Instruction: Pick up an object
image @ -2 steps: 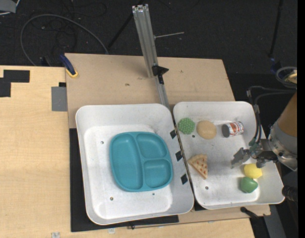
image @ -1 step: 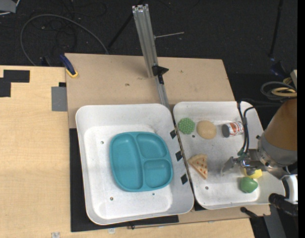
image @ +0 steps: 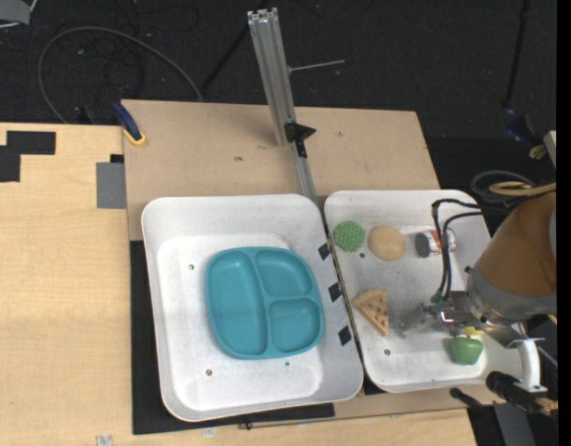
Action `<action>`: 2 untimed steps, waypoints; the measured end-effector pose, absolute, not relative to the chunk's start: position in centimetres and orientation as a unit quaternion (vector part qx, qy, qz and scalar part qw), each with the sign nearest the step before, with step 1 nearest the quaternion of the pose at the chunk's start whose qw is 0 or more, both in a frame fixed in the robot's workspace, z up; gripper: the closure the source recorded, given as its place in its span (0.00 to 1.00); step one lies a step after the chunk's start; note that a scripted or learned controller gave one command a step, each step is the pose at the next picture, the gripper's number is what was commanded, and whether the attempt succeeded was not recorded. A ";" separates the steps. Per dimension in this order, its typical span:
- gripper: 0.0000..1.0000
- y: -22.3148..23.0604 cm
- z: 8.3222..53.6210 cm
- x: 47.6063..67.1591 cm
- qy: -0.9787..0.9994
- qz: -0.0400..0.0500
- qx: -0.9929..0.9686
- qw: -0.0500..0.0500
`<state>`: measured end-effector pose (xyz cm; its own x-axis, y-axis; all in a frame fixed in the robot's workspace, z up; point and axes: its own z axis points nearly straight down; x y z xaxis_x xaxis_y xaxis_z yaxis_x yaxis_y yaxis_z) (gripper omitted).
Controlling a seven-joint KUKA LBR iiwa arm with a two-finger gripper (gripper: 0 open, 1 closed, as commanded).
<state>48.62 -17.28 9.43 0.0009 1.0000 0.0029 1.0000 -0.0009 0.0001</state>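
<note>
The right bin (image: pixel 401 368) holds several small objects. A green bumpy ball (image: pixel 349 237) and a tan round piece (image: pixel 387 243) lie near its far edge, with a small grey and red item (image: pixel 424 244) beside them. A tan wedge-shaped slice (image: pixel 371 310) lies near the bin's left wall. A green pepper-like piece (image: pixel 466 348) sits at the front right. My gripper (image: pixel 421 319) hangs low over the bin floor, between the wedge slice and the green piece, close to both. Nothing visibly sits in it.
The left bin (image: pixel 174 240) carries a teal divided plate (image: pixel 264 301). A metal post (image: pixel 276 72) rises behind the bins. The arm's orange band (image: pixel 525 240) and black cables (image: pixel 445 249) hang over the right bin's right side.
</note>
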 end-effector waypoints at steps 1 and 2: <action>1.00 -17.0 10.6 48.9 -0.706 -0.005 -0.708 0.002; 1.00 -16.1 15.4 49.0 -0.708 0.000 -0.706 0.000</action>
<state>49.02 -16.12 15.36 -0.0021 1.0000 -0.0002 1.0000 0.0021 0.0011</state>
